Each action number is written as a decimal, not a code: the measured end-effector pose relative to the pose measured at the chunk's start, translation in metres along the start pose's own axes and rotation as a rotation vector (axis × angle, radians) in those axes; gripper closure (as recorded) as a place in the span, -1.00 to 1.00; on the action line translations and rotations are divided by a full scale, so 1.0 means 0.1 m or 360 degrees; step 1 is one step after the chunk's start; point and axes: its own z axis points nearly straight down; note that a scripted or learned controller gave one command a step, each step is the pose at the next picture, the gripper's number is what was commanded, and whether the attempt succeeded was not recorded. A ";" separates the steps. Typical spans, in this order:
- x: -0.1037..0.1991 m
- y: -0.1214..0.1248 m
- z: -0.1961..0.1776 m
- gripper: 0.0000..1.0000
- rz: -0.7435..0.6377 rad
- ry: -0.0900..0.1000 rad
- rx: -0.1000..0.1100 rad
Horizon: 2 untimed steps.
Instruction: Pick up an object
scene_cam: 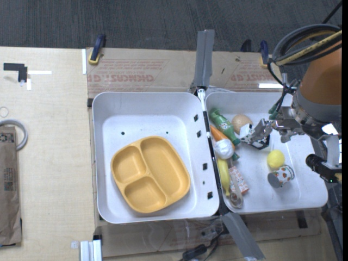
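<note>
Hovering near the right bin's [304, 200] back edge, gripper [261, 134] over a black-white toy [251, 136], grip state unclear; ball [275, 159] just front-right.

1. Left bin [103, 145]: a divided tray [150, 173] lies in it, toward 6 o'clock.
2. Right bin [304, 197]: at 3 o'clock of the left bin, touching it.
3. Bottle [224, 125], banana [223, 173] and packet [238, 180] line its 9 o'clock wall.
4. Ball [275, 159] sits near centre; a small cup [281, 175] just at its 6 o'clock.
</note>
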 end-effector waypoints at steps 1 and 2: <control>-0.46 -0.47 0.21 -1.00 -0.0370 0.0002 0.0000; -1.11 -0.50 1.17 -1.00 -0.0263 0.0002 -0.0001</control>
